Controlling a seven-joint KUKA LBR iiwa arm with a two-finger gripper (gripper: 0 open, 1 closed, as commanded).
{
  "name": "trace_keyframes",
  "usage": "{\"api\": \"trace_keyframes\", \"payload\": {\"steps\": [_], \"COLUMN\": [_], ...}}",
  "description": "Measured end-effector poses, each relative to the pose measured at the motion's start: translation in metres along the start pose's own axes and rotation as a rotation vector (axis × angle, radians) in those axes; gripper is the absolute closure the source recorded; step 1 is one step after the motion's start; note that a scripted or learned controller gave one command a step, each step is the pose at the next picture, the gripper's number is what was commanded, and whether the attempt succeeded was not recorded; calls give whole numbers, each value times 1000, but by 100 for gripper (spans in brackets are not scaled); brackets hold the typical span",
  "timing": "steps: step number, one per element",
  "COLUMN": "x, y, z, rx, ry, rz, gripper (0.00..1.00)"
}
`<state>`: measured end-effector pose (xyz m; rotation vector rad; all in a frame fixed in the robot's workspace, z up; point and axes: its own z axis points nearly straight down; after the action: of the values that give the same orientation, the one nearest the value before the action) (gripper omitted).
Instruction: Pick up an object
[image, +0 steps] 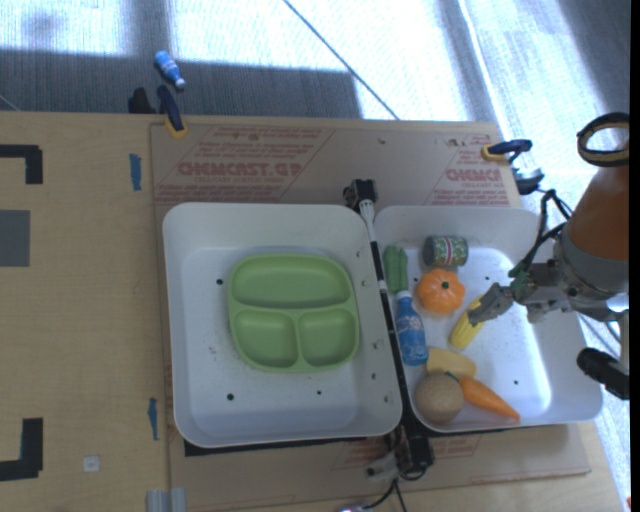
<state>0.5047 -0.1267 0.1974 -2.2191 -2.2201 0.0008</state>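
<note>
You had the two-finger gripper, grip state unclear, approaching the yellow plastic corn cob beside the orange plastic pumpkin; next needed descent.

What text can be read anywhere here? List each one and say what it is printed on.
"CHEMCAST GP": red print on the brown board behind the left bin.
"CHEMC...": the same red print on the board behind the right bin, cut off.
Label on the small can: too blurred to read.
Label on the blue bottle: too small to read.
</note>
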Motion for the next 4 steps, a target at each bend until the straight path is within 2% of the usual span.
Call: {"api": "trace_keyframes", "payload": {"steps": [1,2,3,4], "x": [27,27,27,24], "y": [24,25,24,-23], "z": [109,99,99,110], "rx": [-10,-12,-12,-12], "ry": [-8,-7,-7,-7], "rz": [4,4,4,3], "gripper": [0,100,0,0]}}
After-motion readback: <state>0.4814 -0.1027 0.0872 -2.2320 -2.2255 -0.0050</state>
